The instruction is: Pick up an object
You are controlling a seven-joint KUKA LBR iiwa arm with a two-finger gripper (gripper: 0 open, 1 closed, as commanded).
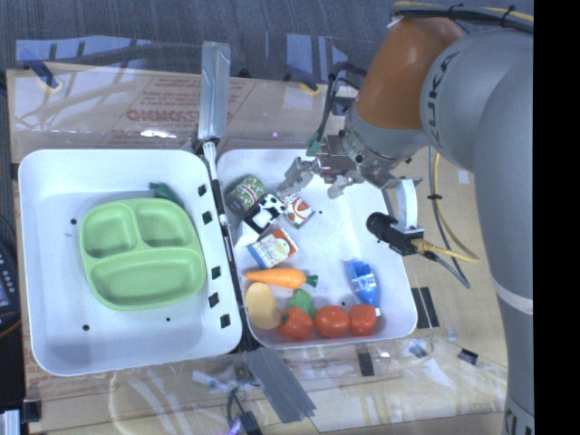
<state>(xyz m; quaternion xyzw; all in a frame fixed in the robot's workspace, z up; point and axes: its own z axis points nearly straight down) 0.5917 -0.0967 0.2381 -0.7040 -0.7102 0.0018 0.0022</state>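
Objects sit in the right bin (399, 270) on a cardboard-covered worktop (118, 107): two tomatoes (332, 321), one carrot (276, 278). Left bin holds one green tray (140, 252). Claw (308, 175) hovers, grip state hard to tell.

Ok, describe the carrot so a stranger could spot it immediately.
Start at the right-hand white bin, the one crowded with toy food. Along its left side, below a small blue-and-white carton, lies the carrot. It is the sole long orange piece, lying sideways, its green tip pointing right.
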